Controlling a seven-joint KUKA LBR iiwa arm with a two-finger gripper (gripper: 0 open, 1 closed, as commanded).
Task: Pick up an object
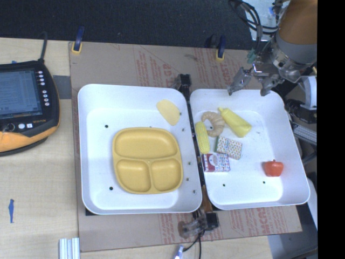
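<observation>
My gripper (pixel 251 87) hangs open over the far edge of the right bin (pixel 285 198), its two fingers spread wide with nothing between them. Below it in that bin lie a yellow squeeze-bottle shape (pixel 235 122), a tan pretzel-like piece (pixel 214 121), a corn cob (pixel 202 137), a small checkered packet (pixel 229 147), a red and white carton (pixel 216 162) and a red tomato (pixel 274 168). The nearest items, the yellow bottle and the pretzel, sit a short way in front of the fingers.
The left bin (pixel 89 144) holds a yellow divided tray (pixel 147 159) and a pale yellow chip-like piece (pixel 168 111). A tablet controller (pixel 24 99) rests on the bench at the far left. Clamps (pixel 77 39) pin the cardboard at the back.
</observation>
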